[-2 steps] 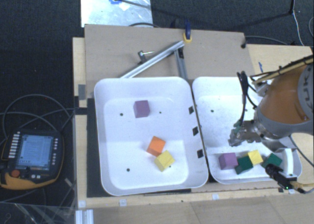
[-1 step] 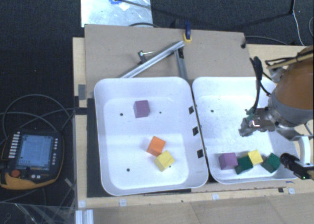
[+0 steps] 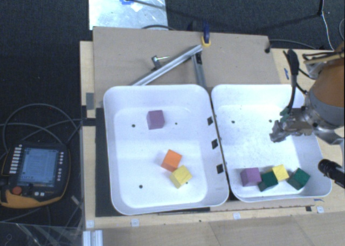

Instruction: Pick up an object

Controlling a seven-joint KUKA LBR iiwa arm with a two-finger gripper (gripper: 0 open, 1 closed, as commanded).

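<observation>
Your claw (image 3: 280, 131) is hovering over the right bin (image 3: 237, 99); you cannot tell its state, and it is grasping nothing visible. The blocks (image 3: 274, 177) are lying below it, along the near wall.

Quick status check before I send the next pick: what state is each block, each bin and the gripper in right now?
Gripper: above the right bin, no block visible between its fingers.
Purple cube: loose, left bin.
Orange cube: left bin, touching the yellow cube.
Purple block, green block, yellow block, second green block: clustered along the near wall of the right bin.
</observation>
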